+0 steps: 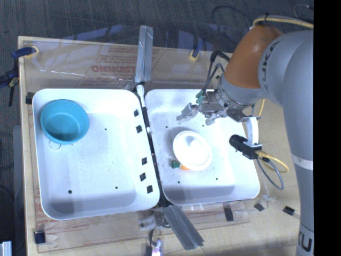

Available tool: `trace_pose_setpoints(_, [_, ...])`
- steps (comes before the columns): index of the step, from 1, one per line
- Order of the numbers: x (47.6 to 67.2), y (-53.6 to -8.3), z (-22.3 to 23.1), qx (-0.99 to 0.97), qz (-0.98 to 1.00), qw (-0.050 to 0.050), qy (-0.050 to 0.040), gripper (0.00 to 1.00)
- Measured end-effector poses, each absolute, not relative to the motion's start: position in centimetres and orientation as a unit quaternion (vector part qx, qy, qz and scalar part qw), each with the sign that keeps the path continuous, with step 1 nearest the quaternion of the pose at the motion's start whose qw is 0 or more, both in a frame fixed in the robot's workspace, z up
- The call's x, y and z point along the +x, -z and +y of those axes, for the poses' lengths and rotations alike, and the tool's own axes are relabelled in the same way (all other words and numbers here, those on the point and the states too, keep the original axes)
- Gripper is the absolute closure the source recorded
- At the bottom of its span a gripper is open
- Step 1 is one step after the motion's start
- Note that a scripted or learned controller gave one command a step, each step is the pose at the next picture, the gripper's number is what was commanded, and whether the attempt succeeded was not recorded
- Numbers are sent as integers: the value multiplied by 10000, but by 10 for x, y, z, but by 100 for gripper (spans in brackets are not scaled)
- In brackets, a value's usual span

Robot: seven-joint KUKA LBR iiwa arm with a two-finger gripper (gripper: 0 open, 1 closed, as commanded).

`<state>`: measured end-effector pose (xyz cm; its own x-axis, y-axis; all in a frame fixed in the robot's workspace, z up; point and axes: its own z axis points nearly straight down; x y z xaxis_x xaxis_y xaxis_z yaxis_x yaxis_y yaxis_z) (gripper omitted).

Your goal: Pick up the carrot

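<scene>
Carrot (pixel 183 167) at lower centre-right of the frame, in the right bin (pixel 224 188), mostly tucked under the lower-left rim of an upturned white bowl (pixel 193 149); just an orange sliver with a green end showing. Likely a toy: light, stiff, smooth and somewhat slippery, hardly fragile. Best taken across the narrow body, but little of it exposed, so probably to be reached from the lower left or freed from the bowl first. Tool (pixel 201 112) above and slightly right of the bowl, near the bin's upper part, fingers spread apart, holding nothing. Blue bowl (pixel 64 121) at upper left in the left bin (pixel 90 196). Reddish printed lettering on the clear sheet over the table (pixel 80 57), too blurred to read with confidence.
</scene>
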<state>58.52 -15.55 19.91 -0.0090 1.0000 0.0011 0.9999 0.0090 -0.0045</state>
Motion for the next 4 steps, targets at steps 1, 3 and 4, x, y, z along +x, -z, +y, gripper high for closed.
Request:
trace_pose_setpoints(1, [536, -200, -121, -6909, -7230, 11, -9, 0])
trace_pose_setpoints(3, [514, -106, -135, -6147, -7887, -98, 65, 0])
trace_pose_setpoints(4, [517, -116, -137, -6134, -7896, -153, 71, 100])
